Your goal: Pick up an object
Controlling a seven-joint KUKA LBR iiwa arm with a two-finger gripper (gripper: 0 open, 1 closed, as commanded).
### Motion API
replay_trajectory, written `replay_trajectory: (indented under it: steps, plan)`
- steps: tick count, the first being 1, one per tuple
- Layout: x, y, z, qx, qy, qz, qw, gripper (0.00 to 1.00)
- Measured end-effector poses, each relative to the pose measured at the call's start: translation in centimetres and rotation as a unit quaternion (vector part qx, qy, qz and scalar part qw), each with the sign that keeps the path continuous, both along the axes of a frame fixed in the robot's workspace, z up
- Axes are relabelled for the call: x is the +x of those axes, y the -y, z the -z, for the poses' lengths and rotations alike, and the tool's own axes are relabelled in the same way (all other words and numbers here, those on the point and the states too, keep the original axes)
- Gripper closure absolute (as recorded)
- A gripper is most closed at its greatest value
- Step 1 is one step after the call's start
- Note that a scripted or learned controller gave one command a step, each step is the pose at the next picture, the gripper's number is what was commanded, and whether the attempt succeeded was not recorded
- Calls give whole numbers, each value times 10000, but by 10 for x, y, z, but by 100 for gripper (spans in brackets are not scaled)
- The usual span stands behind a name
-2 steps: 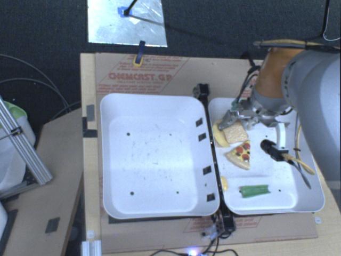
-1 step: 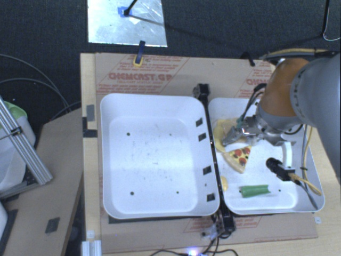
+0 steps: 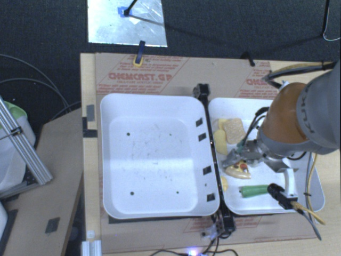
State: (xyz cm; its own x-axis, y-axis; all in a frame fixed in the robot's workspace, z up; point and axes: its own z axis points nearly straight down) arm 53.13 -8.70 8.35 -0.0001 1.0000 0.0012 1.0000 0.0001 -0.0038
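The arm (image 3: 298,119) covers much of the right bin (image 3: 318,199). Its gripper (image 3: 238,156) sits over a pizza slice (image 3: 238,169) near the bin's left wall; I cannot tell its grip. A green object (image 3: 253,190) lies by the front edge.

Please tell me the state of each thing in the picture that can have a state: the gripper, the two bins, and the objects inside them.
Gripper: down in the right bin, over the pizza slice toy.
Pizza slice toy: lying flat, just under the gripper.
Green object: lying on its side.
Tan square object: lying flat.
Yellow object: lying along the bin's left wall.
Right bin: holds all four objects.
Left bin: upright, level.
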Motion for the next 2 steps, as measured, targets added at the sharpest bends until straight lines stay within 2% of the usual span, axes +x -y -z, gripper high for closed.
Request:
replay_trajectory:
  steps: [1, 2]
  plan:
    - [4, 0, -12, -5, 40, -11, 10000, 100]
    - [37, -77, -107, 11, 84, -64, 9999, 100]
